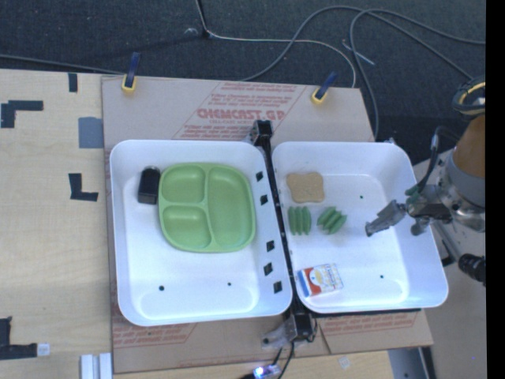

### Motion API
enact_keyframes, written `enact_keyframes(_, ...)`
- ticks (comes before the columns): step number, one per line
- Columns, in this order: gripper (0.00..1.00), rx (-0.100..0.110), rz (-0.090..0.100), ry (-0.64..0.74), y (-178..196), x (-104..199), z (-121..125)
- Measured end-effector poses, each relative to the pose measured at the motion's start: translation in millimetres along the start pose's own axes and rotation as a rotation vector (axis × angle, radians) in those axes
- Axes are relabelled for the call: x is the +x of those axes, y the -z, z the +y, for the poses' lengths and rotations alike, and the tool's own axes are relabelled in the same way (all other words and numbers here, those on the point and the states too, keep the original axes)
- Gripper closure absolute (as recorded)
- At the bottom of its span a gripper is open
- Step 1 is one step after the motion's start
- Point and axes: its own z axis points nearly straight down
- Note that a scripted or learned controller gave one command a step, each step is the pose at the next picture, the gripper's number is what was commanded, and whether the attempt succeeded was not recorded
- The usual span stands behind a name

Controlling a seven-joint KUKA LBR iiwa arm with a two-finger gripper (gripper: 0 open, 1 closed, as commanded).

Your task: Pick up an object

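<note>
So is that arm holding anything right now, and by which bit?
Nothing is held. The tool hangs over a bare patch of the right bin, apart from the toast, green pieces and carton.

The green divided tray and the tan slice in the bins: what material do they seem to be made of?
The green divided tray looks like moulded plastic: one even pale green, smooth, raised ridges between three compartments, a soft sheen. The tan slice looks like toy bread, perhaps foam or matte plastic: flat, dull, slightly mottled surface. The view is too coarse to settle which.
</note>
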Motion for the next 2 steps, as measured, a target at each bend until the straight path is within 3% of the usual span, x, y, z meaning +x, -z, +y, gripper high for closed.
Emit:
enact_keyframes(1, 0.00, -0.010, -0.003, 0.003, 4.8, 0.2, 2.3)
enact_keyframes(2, 0.00, -0.003, -0.001, 0.003, -59.8, 1.4, 1.0)
